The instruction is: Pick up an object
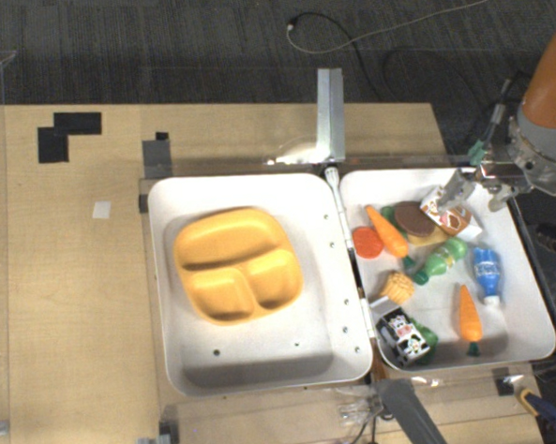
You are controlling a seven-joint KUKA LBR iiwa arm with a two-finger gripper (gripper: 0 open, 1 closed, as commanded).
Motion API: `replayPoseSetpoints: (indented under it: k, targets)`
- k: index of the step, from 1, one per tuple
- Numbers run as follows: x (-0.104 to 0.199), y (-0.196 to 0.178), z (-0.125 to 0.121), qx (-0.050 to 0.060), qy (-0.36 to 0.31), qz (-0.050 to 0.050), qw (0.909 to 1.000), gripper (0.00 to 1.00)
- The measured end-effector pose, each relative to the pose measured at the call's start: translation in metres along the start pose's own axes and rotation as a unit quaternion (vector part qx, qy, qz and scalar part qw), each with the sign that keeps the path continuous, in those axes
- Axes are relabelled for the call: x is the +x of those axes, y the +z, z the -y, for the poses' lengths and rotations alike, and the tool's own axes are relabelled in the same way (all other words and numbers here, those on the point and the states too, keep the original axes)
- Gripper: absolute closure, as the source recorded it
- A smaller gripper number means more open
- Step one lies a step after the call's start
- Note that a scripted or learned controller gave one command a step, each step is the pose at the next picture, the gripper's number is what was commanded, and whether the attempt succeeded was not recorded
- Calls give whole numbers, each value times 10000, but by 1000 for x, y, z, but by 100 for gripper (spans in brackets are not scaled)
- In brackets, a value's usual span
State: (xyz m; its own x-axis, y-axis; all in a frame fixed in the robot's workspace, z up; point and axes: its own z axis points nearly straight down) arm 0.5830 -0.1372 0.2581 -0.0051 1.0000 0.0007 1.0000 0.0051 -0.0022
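Observation:
The right bin [531, 290] holds several toy items. A white and red packet [445, 214] lies near its back edge, next to a brown round piece [412, 219]. My gripper [466, 188] hangs at the bin's back right, right over the packet's upper corner; I cannot tell whether it touches the packet. Further in lie a carrot [387, 230], a red tomato [367, 242], a green bottle [440, 261], a corn cob [399, 285], a blue bottle [487, 274], a second carrot [468, 315] and a black and white carton [405, 336].
The left bin [183, 354] carries a yellow divided plate [235, 264]. A metal post [330, 110] stands behind the seam between the bins. The arm's orange band [547, 92] is at the right edge.

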Motion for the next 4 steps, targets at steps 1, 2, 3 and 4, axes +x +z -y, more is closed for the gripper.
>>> replayPoseSetpoints:
  k: [1, 2, 3, 4]
  targets:
    - [58, 76, -46, -1, -667, 0, 9978, 0]
    - [45, 157, -58, -79, -649, 9, 9979, 0]
    - [46, 148, -59, -96, -651, 16, 9978, 100]
    - [76, 54, -56, -19, -1205, 2, 9927, 100]
